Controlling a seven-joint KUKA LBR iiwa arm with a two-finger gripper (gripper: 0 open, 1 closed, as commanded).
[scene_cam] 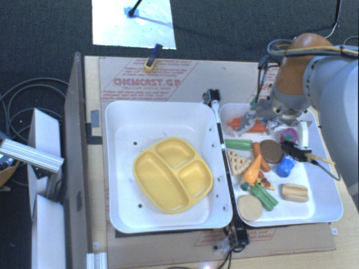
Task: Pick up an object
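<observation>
So the gripper is down low at the far end of the right bin, sitting right over a flat orange piece that lies against the back wall; can't honestly tell how wide the fingers are or whether anything's between them, the grey metal there is just a blur against the toy.

The bit that matters: the orange piece is directly under and slightly toward the camera from the gripper, with its long axis running roughly left-right along the bin's back edge; so if that's the target, the move is basically straight down, and the jaws would want to close across the short side.

Everything else is piled nearer the front: a brown disc, blue cup, carrot, green bean thing, bread roll, tan round; all well apart from the gripper.

The left bin has the yellow divided plate; not in play, I'd guess.
</observation>
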